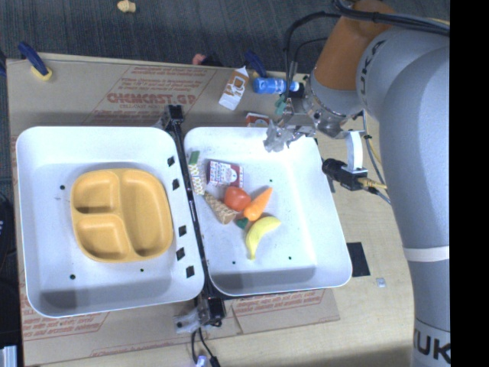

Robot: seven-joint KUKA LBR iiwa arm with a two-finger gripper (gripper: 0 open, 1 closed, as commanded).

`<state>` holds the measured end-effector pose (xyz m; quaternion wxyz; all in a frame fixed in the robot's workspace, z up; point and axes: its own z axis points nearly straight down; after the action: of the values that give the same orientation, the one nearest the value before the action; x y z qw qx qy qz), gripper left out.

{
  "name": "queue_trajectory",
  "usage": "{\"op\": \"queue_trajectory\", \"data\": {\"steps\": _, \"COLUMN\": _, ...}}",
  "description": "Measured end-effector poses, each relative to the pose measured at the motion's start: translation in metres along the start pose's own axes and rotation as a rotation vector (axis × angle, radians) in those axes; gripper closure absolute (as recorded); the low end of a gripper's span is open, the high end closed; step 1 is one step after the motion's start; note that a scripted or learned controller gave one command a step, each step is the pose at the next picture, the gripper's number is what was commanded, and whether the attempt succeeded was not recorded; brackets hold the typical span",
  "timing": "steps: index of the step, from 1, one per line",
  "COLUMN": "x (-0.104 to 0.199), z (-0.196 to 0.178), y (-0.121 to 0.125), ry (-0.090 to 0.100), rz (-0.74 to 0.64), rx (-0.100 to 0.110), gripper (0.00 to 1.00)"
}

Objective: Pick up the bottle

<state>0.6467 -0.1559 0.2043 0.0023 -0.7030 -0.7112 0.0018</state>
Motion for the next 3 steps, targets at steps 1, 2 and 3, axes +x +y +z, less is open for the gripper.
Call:
{"op": "queue_trajectory", "data": {"steps": 1, "x": 0.043, "z": 0.079, "y": -0.053, "ry": -0.001, "rz": -0.020, "rx": -0.001, "gripper": 1.00}}
{"op": "queue_trajectory", "data": {"steps": 2, "x": 0.077, "z": 0.013, "y": -0.126, "ry": 0.000, "rz": -0.094, "rx": -0.002, "gripper": 1.00}}
{"op": "queue_trajectory", "data": {"steps": 3, "x": -0.018, "z": -0.036, "y": -0.170, "ry": -0.002, "rz": -0.136, "rx": -0.004, "gripper": 1.00}}
